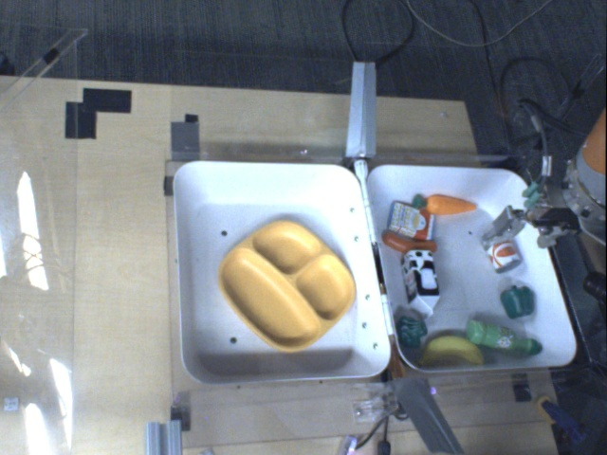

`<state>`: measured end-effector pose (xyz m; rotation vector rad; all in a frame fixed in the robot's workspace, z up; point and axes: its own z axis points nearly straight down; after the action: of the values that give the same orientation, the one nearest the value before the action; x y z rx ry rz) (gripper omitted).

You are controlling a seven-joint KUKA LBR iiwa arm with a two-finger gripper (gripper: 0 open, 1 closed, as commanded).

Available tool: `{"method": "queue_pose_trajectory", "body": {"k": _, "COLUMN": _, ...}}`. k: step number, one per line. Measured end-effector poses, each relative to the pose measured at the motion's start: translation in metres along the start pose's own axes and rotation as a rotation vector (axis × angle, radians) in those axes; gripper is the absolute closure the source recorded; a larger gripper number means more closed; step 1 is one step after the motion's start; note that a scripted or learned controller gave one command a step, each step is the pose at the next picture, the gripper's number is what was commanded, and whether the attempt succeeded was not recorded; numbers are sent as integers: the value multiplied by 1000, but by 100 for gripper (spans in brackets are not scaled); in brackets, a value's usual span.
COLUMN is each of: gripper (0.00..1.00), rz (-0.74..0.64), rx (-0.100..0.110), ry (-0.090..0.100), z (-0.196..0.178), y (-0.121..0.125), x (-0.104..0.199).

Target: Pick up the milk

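The milk carton (421, 280), white with black cow patches, lies on its side in the left half of the right bin (560, 344), its long axis running up and down the view. No print on it is legible. Just above it, touching or nearly so, lies a small green-and-orange juice box (408, 220) whose label is too blurred to read, with a red strip beneath it. A toy carrot (448, 204) lies just beyond, by the bin's far wall. Below the milk a dark teal round piece (411, 330) sits in the near left corner, beside a banana (451, 351) and a green bottle-shaped item (498, 337) along the near wall. A dark green bell pepper (517, 300) lies further right.

The gripper (509, 226) hangs over the right part of that bin, well apart from the milk, with the arm (586, 183) entering from the right edge. A small white-and-orange cup-like object (505, 254) sits right under its tip; whether the fingers grip it, and how far apart they stand, cannot be told from this view.

The left bin (199, 254) holds a yellow divided tray (287, 282) of three compartments, tilted on the diagonal. A metal post (362, 112) stands at the far end of the seam between the bins, and black cables (446, 17) loop on the dark floor behind the bench.
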<state>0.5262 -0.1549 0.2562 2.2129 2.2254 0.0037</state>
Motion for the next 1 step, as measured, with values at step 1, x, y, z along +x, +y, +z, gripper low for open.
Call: {"method": "queue_pose_trajectory", "body": {"k": 1, "gripper": 0, "rz": -182, "rx": 1, "ry": 1, "z": 99, "y": 27, "x": 55}}
